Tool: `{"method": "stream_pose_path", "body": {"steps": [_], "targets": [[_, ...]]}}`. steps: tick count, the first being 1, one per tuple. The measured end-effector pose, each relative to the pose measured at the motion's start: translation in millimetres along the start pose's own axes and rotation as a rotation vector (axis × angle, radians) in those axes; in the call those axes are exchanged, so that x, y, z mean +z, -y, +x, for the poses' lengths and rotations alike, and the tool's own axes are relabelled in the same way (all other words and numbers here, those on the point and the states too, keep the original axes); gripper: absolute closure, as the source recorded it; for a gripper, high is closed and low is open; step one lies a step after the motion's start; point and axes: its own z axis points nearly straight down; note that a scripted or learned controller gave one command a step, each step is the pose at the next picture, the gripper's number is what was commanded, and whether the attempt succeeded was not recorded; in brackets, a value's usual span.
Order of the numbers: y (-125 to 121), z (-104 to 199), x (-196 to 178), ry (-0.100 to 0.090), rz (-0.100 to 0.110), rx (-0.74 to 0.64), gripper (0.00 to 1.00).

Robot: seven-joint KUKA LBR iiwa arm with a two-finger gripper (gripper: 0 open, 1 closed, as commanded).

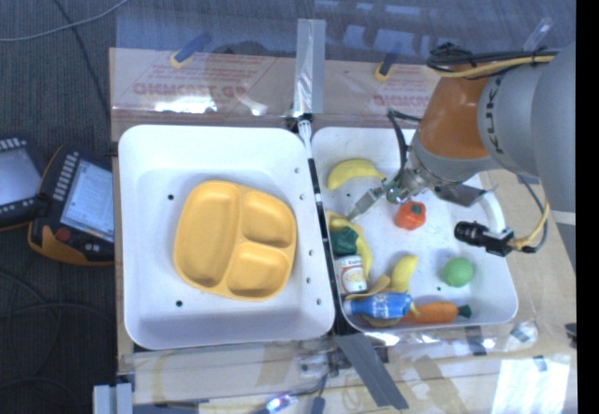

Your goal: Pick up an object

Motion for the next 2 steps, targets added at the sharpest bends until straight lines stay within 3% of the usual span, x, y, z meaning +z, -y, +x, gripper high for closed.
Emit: {"method": "stream_pose_path", "body": {"steps": [1, 2], "targets": [[50, -41, -49, -0.012, 0.012, -0.213, 0.00], [91, 0, 1, -0.002, 0.004, -0.151, 0.00]]}}
